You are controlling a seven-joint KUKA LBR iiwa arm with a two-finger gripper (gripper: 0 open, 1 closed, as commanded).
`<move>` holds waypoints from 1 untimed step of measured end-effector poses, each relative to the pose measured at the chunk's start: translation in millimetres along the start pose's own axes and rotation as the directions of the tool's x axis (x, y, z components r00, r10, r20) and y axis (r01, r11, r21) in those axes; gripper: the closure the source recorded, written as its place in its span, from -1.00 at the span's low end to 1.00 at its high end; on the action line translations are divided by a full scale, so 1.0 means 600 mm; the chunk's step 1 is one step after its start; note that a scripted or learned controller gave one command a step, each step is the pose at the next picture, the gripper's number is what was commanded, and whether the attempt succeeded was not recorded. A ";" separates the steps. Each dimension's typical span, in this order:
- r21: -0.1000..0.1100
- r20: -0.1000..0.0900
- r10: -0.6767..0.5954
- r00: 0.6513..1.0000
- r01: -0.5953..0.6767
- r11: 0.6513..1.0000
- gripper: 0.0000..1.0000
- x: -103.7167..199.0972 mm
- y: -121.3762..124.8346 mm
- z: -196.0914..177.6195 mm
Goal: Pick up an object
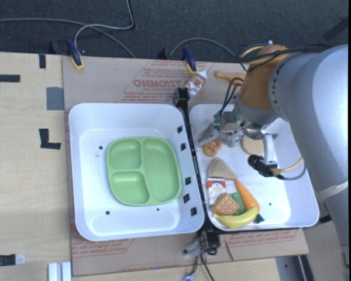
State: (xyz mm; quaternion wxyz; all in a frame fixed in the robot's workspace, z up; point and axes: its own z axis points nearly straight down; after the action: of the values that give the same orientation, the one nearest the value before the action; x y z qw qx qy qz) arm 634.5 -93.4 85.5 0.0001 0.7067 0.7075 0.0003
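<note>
My gripper [215, 136] hangs low over the upper left part of the right bin [284, 201], below the orange band of the arm [257, 89]. Just under it lies a small brown ring-shaped toy [210, 149]; whether they touch I cannot tell. Further toward the front of this bin lie a beige wedge [222, 168], a red and white packet [215, 187], a waffle piece [226, 204], a carrot [246, 193] and a yellow banana [237, 218], packed close together.
The left bin [77, 157] holds a green divided plate [144, 171]. A black divider [188, 151] runs between the bins. Cables and blue clips lie along the cardboard at the back. The arm's grey body covers the right bin's right side.
</note>
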 end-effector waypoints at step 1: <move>-0.002 0.002 -0.001 1.000 0.001 1.000 -1.00 -0.007 -0.006 0.000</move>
State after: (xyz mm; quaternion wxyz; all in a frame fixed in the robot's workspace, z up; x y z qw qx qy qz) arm 630.9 -97.4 85.8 0.0014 0.7064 0.7078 0.0004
